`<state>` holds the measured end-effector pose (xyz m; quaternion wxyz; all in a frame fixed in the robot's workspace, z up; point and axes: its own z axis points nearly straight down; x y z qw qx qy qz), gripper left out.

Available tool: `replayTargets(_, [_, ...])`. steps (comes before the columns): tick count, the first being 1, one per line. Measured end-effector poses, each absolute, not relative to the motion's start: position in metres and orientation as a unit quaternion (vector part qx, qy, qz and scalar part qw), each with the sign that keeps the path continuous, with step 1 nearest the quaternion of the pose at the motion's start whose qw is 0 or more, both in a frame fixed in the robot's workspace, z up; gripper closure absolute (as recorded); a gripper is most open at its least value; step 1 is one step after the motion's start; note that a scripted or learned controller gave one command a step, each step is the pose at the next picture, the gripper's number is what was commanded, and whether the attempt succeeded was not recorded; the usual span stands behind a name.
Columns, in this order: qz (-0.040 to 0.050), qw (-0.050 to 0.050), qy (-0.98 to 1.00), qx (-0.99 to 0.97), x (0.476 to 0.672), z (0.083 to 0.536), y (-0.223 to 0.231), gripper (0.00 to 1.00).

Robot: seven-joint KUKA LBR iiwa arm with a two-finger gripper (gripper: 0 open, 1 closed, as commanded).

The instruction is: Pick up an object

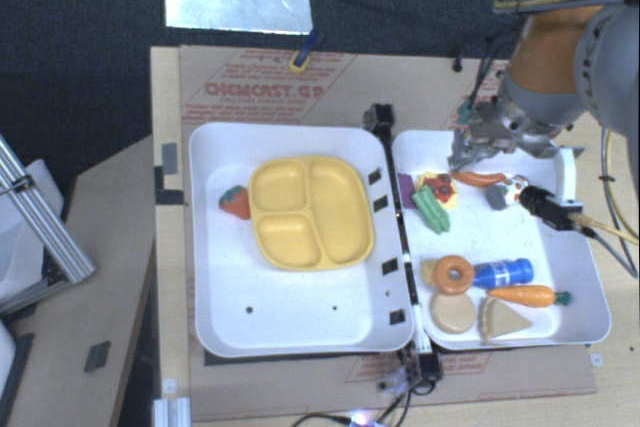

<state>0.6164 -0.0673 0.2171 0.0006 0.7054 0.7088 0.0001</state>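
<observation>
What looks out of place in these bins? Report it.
One oddity: a toy strawberry lies alone on the left bin floor, pressed against the yellow divided plate rather than in a compartment. The other toy foods sit in the right bin. Nothing looks spilled or damaged.

Glossy yellow plastic plate [305,213], smooth white plastic bins [300,325], matt cardboard sheet [265,85]

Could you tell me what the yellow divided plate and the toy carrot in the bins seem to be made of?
Yellow divided plate: looks like moulded plastic with a smooth, slightly satin finish, judging by its even colour and rounded compartment ridges. Toy carrot: probably hard plastic too, with a uniform orange body and a green tip; at this distance rubber cannot be ruled out.
</observation>
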Motion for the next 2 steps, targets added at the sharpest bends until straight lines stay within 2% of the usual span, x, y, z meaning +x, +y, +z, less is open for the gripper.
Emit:
replayTargets(1, [0.0010,0.001,0.709,0.705,0.608,0.235,-0.065,1.00])
replayTargets(2, [0.0000,0.001,0.709,0.705,0.615,0.215,-0.066,1.00])
